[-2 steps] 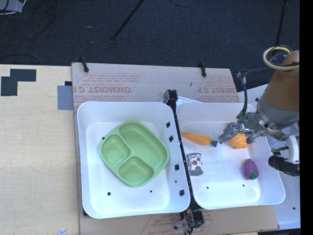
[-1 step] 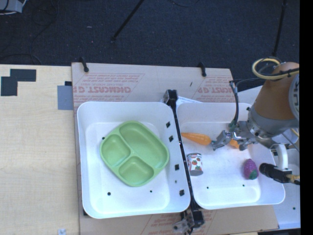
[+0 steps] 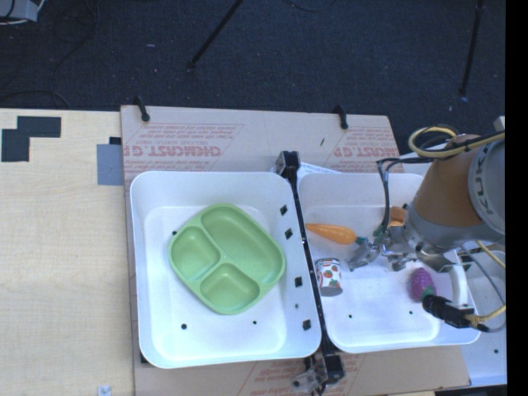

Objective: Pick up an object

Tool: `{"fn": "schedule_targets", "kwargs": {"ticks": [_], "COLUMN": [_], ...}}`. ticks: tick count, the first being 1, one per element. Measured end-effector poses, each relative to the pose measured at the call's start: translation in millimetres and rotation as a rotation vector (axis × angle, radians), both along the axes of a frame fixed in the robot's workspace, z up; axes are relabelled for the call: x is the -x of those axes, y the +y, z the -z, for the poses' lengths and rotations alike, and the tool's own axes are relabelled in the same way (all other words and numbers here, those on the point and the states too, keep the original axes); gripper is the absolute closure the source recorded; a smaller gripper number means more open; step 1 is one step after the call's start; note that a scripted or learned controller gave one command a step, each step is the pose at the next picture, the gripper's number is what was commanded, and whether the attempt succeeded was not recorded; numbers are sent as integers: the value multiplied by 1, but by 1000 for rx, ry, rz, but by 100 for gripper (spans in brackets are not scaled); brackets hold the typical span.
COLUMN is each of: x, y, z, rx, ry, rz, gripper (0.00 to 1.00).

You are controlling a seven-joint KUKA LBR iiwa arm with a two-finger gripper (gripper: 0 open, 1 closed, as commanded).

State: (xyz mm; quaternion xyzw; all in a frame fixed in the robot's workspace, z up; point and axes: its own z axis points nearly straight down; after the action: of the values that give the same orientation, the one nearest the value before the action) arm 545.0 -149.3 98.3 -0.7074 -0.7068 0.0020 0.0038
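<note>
**Gripper low in the right bin, beside the carrot**

We see the gripper (image 3: pixel 369 252) down inside the right bin (image 3: pixel 388 337), reaching in from the right under the grey arm with its orange band (image 3: pixel 450 190); its metal fingers (image 3: pixel 361 258) point toward the divider between the two bins; whether they stand apart or together we cannot tell, for they are small and blurred against the white floor; nothing shows plainly between them, so we do not call anything held.

Just beyond the fingertips, on the side toward the far wall, lies an orange carrot (image 3: pixel 330 233) with its green end nearest the fingers; whether the tips touch it we cannot tell; it lies lengthwise across the bin, its thin end toward the divider. On the near side of the fingertips, close to the divider, stands a small cup (image 3: pixel 329 276) with a white body and red and dark markings; it is near the fingers but apart from them. Behind the fingers, under the wrist, a purple object (image 3: pixel 421 283) rests on the bin floor; a second orange piece (image 3: pixel 398 214) shows at the edge of the arm, partly hidden by it; black cabling (image 3: pixel 450 310) hangs off the wrist over the bin's near right corner.

Across the divider, well apart from the fingers, the left bin (image 3: pixel 165 337) holds a green divided plate (image 3: pixel 227 258) lying flat, with three compartments.
</note>
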Motion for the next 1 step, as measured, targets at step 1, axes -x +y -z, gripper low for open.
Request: {"fn": "schedule_targets", "kwargs": {"ticks": [1], "x": [0], "y": [1], "z": [12], "rx": [1], "ry": [-4], "rz": [1], "gripper": [0]}}
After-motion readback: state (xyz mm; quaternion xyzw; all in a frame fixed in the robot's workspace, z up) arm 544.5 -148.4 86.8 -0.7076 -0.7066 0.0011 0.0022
